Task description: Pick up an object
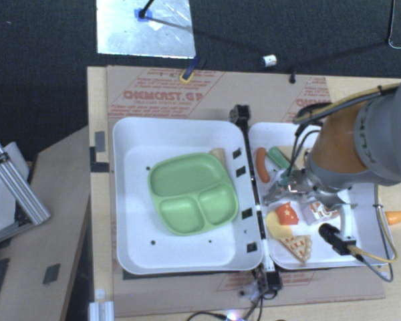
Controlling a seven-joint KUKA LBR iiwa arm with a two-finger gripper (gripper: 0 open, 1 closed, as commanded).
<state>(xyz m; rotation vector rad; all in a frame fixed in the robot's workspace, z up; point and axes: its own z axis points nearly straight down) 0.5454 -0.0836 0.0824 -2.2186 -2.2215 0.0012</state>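
Green tray [190, 202] sits mid-left bin [130, 179]; pincer [281, 191] hangs over crowded right bin [367, 249], grip unclear.

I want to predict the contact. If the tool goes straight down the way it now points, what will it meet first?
Probably the red piece lying against the yellow piece in the right bin, just below the tool. Depth is unclear from this slanted view.

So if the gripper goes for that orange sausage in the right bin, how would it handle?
The sausage looks round and elongated, so it would probably roll if nudged sideways. Its smooth, toy-like surface may slip between fingers. It lies close to the bin wall and beside a green piece, so a clean approach seems tight.
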